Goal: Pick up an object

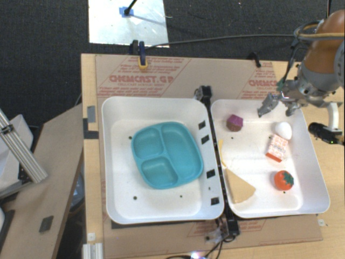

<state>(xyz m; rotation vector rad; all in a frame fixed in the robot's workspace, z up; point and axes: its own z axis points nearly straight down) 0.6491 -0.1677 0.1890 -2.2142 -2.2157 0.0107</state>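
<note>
The right bin point(318, 198) holds a purple round object point(234, 122), a white egg point(283, 129), a small red and white carton point(276, 148), a tomato point(284, 180) and a tan cheese wedge point(239, 186). My gripper point(278, 105) hangs over the bin's far edge, above and to the right of the purple object and just beyond the egg. Its two fingers stand apart with nothing between them.
The left bin point(116, 198) holds a teal divided plate point(166, 154). Black clips run along the divider point(207, 139) between the bins. A black cable point(215, 36) crosses behind the bench, and a clamp point(141, 53) sits at the cardboard's far edge.
</note>
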